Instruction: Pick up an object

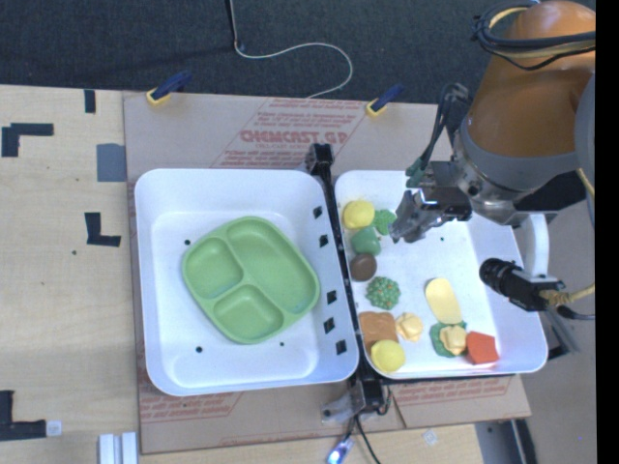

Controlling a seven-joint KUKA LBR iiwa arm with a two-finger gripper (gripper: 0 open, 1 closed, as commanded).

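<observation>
While the arm (527, 104) is reaching in from the right, its pincer (411, 222) is hanging over the upper part of the right bin (503, 356).

Whether the pincer is open or closed, I cannot tell, as its tips are blurring into dark shapes. A green leafy piece (384, 222) is lying just beside it, perhaps touching, next to a yellow ball (358, 214), with a green lump (366, 241) and a brown ball (363, 267) below. Lower down, a green knobbly piece (383, 291), a pale yellow oval (443, 300), a tan block (377, 327), another yellow ball (388, 356) and a red block (482, 348) are crowding the bin. A green divided plate (250, 278) is sitting in the left bin (164, 196) on the worktop (58, 288).
</observation>
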